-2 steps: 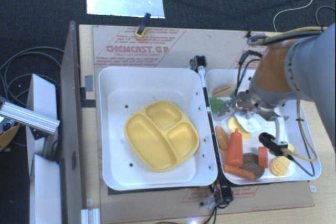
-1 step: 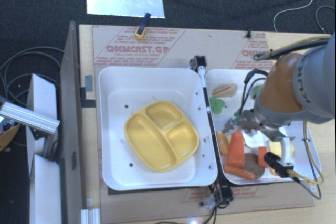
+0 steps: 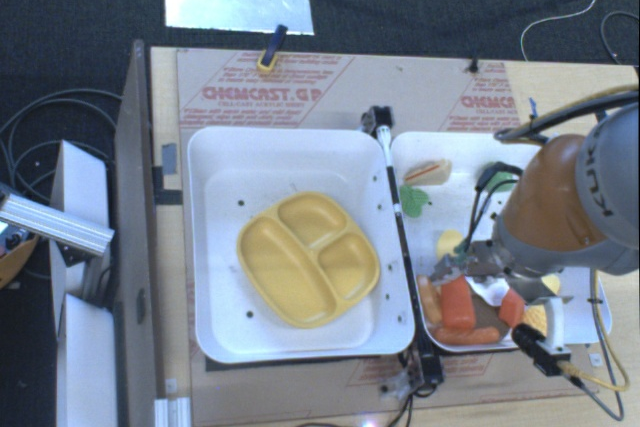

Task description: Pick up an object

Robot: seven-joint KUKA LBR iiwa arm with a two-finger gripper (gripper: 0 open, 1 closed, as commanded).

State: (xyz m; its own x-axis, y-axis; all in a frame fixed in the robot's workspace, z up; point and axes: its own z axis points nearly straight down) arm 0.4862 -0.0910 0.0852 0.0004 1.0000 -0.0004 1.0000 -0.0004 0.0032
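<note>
The pincer [image 3: 478, 265] was lowered over the right bin's [image 3: 470, 147] near edge, its state impossible to tell. An orange cylinder [image 3: 457, 304] lay just beside it; a yellow divided plate [image 3: 307, 258] was centred in the left bin [image 3: 290, 143].

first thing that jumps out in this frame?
The yellow divided tray lying alone in the left bin. Next, the grey-and-orange arm leaning in from the right over the right bin, low above a cluster of red and orange pieces at its near edge. A small sandwich-like toy sits near the far edge.
</note>
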